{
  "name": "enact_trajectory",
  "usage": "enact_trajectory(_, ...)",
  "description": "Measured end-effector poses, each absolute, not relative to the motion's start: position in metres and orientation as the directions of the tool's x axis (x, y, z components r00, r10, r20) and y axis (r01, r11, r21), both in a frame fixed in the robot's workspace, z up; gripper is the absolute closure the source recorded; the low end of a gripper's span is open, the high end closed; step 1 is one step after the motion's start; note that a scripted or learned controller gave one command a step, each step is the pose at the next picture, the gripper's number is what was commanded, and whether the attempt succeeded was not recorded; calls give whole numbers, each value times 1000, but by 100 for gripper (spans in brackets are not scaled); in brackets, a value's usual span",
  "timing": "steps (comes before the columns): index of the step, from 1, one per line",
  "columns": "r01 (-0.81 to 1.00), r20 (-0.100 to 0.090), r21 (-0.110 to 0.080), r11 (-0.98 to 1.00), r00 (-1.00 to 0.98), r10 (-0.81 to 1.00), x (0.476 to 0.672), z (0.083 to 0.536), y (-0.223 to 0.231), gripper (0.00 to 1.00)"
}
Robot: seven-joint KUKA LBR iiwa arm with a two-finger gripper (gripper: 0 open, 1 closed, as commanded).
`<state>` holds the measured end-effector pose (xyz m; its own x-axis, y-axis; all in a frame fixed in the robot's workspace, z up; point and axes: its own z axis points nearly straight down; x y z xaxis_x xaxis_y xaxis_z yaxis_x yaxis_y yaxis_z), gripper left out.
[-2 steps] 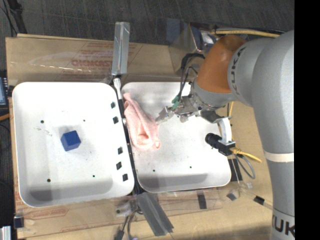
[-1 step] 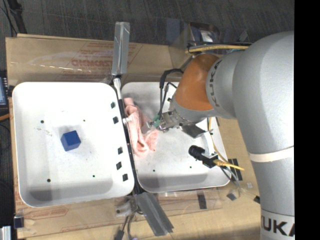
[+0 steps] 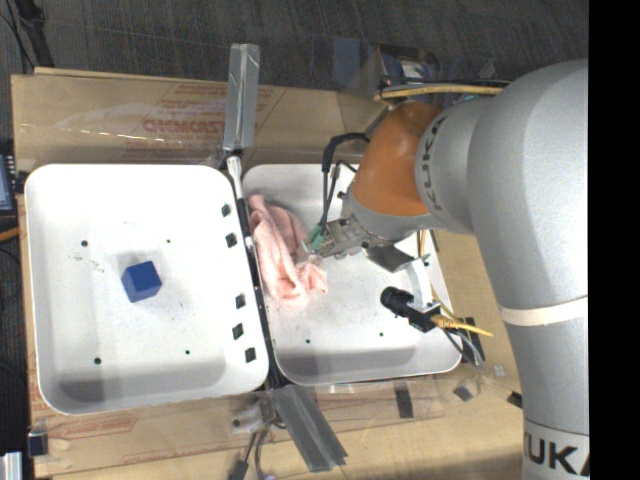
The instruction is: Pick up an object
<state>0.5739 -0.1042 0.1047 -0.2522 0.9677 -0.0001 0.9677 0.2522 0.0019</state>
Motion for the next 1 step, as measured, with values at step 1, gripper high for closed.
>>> enact_trajectory(1, 971, 1, -2, 239, -239, 971, 550, 182, -128, 100)
